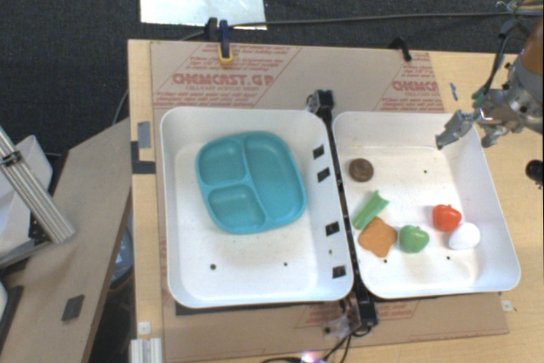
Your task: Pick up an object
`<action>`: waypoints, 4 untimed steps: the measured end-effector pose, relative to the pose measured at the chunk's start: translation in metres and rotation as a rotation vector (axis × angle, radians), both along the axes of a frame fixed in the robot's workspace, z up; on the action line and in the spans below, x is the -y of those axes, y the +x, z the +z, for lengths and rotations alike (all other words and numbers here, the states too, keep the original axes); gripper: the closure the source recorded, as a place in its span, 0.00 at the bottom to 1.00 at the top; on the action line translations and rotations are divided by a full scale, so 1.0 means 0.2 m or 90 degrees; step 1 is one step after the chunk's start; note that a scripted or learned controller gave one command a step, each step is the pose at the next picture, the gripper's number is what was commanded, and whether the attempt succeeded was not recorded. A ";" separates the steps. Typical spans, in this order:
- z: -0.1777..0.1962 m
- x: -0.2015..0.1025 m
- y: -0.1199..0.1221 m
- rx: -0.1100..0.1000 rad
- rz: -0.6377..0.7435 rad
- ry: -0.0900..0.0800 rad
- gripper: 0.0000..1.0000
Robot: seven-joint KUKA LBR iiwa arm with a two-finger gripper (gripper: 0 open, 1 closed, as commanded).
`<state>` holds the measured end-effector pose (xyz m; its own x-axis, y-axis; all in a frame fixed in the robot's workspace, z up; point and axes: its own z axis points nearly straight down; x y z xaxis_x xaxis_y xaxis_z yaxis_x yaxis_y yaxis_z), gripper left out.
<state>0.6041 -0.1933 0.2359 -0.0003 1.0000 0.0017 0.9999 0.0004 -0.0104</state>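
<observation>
My left bin (183, 208) holds a teal divided plate (251, 181) lying flat near its middle, with bare white floor all round it, widest along the near wall. Black clips sit on the ridge where the two bins meet.

In the right bin (501, 255) a small brown round piece (361, 170) lies alone just past that ridge. Nearer the camera the rest are bunched in a loose row: a green strip (370, 209) touching an orange-brown piece (378, 237), then a green rounded piece (414, 239), a red one (446, 217), and a white one (464, 236) that is hard to pick out against the white floor. The far half of this bin's floor is open.

My gripper (463, 130) hangs over the far right corner of that bin, well apart from every object. My arm is cut off by the picture's edge, and the fingers are too small and blurred for me to tell apart from together. Nothing is between them.
</observation>
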 end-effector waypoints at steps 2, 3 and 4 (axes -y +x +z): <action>-0.27 -0.02 0.01 0.007 0.001 -0.001 0.00; -0.57 -0.02 0.00 0.006 0.001 -0.001 0.00; -0.76 -0.02 0.01 0.008 0.001 -0.001 0.00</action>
